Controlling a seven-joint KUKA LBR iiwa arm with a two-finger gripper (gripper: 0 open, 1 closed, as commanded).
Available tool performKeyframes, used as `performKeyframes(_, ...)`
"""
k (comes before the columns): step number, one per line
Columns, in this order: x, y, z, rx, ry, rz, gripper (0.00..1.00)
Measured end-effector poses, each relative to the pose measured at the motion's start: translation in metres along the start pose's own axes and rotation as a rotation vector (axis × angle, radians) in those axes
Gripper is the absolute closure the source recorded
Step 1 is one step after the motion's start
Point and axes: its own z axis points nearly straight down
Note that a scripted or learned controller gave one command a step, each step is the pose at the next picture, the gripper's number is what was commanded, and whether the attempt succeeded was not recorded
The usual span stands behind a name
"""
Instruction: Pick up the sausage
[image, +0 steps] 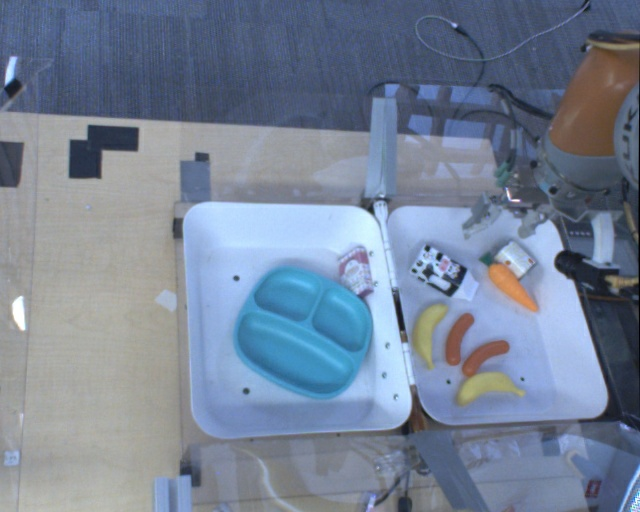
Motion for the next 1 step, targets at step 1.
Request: performKeyframes(1,0.0021,-0.0807,0.0973,0.002,0.0,-0.126,0.0)
